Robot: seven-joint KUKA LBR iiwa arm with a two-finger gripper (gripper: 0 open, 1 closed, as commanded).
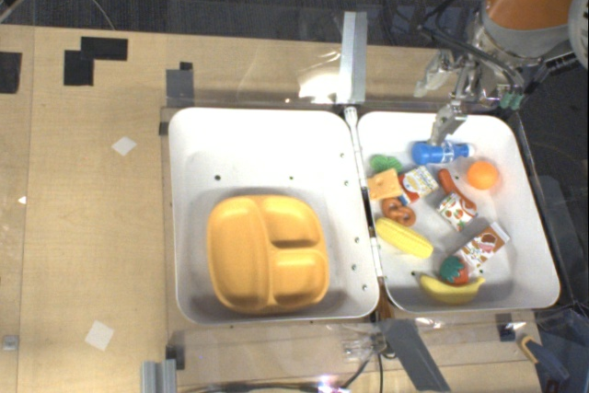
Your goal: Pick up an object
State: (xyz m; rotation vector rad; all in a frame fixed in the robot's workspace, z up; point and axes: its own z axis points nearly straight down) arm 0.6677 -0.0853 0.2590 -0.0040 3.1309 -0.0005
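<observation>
The right bin (529, 198) holds several toy foods. A blue bottle (440, 152) lies near its back wall, with an orange ball (482, 174) to its right and a green item (385, 164) to its left. My gripper (446, 132) hangs just above the blue bottle's middle, at the bin's back edge, and nothing is visibly lifted in it. In front of the bottle lie a small carton (420, 181), an orange wedge (385, 186), a pretzel (398, 212) and a yellow corn cob (403, 239). A banana (451, 288) and a strawberry (452, 270) sit at the front.
The left bin (202, 152) holds a yellow divided plate (268, 249). Two printed cartons (456, 211) (481, 248) lie at the right bin's right side. A metal post (353, 60) stands behind the divider between the bins. Cables trail by the arm's wrist (479, 69).
</observation>
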